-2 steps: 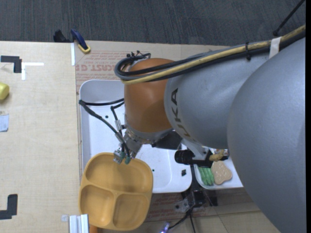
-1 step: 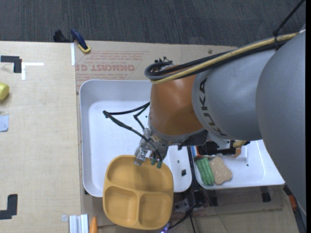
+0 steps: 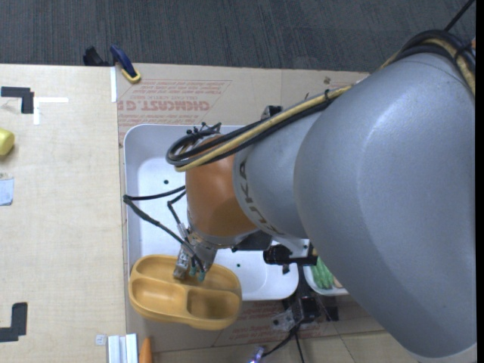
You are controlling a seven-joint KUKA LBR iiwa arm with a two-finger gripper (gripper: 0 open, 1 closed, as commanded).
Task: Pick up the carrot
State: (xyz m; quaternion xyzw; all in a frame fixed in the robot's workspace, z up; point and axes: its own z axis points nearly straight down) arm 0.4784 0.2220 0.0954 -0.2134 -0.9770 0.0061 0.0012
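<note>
You have one grey robot arm (image 3: 363, 187) with one orange band (image 3: 215, 199) above its wrist and one gripper (image 3: 190, 269). One white bin (image 3: 147, 203) shows clearly, and one yellow two-compartment dish (image 3: 181, 293) lies at its near edge. One green item (image 3: 324, 274) peeks out beside the arm. One small yellow object (image 3: 4, 142) sits at the far left of the bench.

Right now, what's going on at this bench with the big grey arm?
The grey KUKA arm with the orange band reaches down into the shallow white bin. Its gripper sits low over the yellow-tan two-compartment tray at the bin's near end. The arm hides much of the bin, and I can't make out a carrot from here.
</note>
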